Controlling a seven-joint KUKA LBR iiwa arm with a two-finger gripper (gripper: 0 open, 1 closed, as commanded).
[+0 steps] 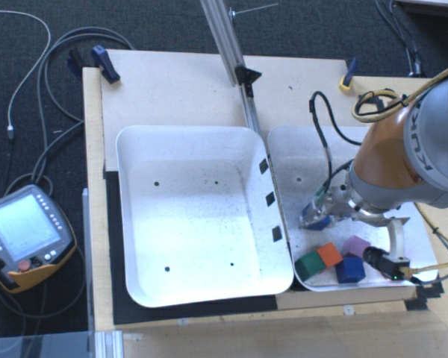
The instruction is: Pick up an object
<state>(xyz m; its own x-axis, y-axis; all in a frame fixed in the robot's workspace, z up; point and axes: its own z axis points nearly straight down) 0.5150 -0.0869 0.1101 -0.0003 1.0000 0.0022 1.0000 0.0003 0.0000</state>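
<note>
My gripper reaches down into the right bin from the right, its tip low over the bin floor near the middle. Just in front of it, toward the bin's near edge, lie a green block, an orange block, a blue block and a pale purple block, all close together. The gripper stands a little behind the orange and green blocks. I see nothing between its fingers, and the wrist hides part of the tip.
The left bin sits beside the right one, sharing a raised divider wall. A metal pole rises at the back of the bench. Cables lie at the back right, and a teach pendant rests off the bench at the left.
</note>
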